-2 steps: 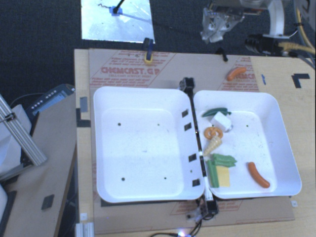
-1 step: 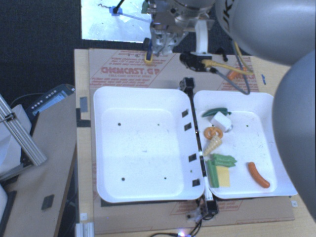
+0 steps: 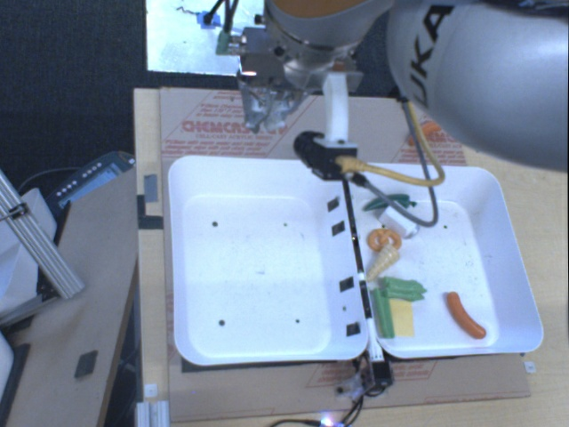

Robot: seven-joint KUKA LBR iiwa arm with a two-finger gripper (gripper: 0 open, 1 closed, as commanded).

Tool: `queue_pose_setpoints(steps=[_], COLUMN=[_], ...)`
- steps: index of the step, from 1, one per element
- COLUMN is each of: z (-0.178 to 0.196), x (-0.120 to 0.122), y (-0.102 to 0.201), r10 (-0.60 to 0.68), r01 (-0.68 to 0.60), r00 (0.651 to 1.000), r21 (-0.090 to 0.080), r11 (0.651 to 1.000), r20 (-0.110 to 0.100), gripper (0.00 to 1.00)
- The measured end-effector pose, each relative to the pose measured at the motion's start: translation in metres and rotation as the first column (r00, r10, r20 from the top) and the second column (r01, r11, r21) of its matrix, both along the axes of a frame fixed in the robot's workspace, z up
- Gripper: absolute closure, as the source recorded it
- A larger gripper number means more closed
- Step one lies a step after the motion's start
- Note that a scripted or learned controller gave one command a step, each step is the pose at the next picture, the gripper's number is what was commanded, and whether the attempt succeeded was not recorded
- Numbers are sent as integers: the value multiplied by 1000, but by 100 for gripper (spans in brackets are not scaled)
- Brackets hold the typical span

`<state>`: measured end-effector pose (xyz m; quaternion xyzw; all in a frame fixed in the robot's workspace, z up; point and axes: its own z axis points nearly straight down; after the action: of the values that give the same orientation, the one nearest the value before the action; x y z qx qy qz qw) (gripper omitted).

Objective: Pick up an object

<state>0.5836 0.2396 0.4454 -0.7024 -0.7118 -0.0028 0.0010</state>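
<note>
Nearest the camera, in the right bin [image 3: 511, 238], a toy sausage [image 3: 465, 315] lies toward the front right corner, with a yellow cheese slice [image 3: 403, 318] and green leafy pieces [image 3: 396, 292] just left of it by the divider; behind these sit a cream cone [image 3: 383, 261], a small pretzel [image 3: 383, 238] and a green bean [image 3: 396, 202]. The left bin [image 3: 187, 265] sits beside it. Farthest back, the gripper [image 3: 267, 109] hangs above the cardboard sheet [image 3: 200, 127] beyond the bins, whether spread or closed I cannot tell, with a yellow cable [image 3: 391, 181] drooping over the toys.
</note>
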Motion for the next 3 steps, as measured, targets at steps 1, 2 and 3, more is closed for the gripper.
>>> queue_pose_setpoints(steps=[1,2,3], z=[9,-25,2], x=[86,29,87], y=[-15,-128,-139], r10=[-15,-22,-14], r01=[15,22,14], r00=[1000,1000,1000], r21=[-4,-9,-6], r11=[1000,1000,1000], r20=[3,-7,5], gripper=[100,100,100])
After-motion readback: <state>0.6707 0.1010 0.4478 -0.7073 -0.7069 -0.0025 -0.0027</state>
